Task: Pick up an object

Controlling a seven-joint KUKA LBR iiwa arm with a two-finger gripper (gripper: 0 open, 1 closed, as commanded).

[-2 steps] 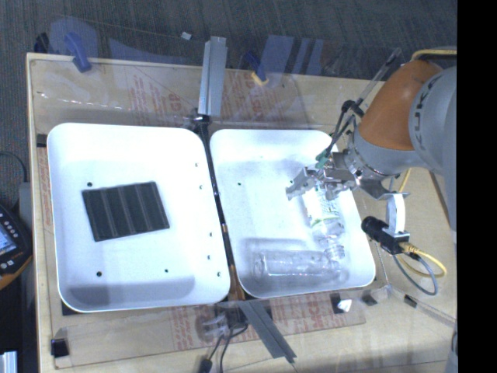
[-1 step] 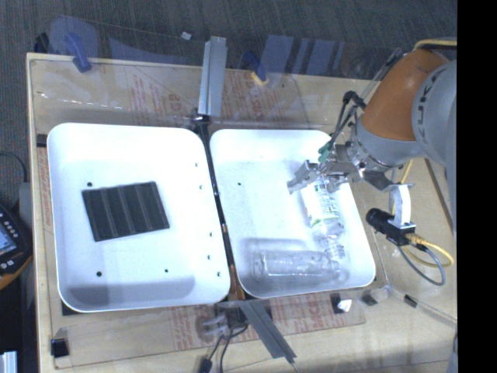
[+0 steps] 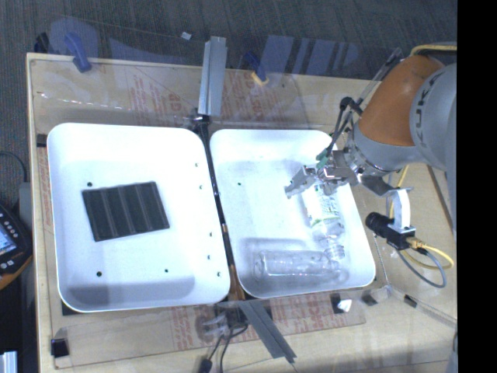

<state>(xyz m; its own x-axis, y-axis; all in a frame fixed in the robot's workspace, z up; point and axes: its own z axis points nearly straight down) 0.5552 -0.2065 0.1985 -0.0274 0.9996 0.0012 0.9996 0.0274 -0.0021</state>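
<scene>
My gripper hangs low over the right bin, near its right side. It is at the upper end of a clear plastic bottle with a white label, which lies lengthwise along the bin's right wall. A second clear bottle lies crosswise along the front of the same bin, close to the first bottle's lower end. A dark ribbed rectangular pad lies flat in the left bin. Whether anything is in my grasp cannot be made out.
The grey arm with its orange band comes in from the right over the bin's right rim. A metal divider bar stands behind the gap between the bins, and a dark device sits off the bench's left edge.
</scene>
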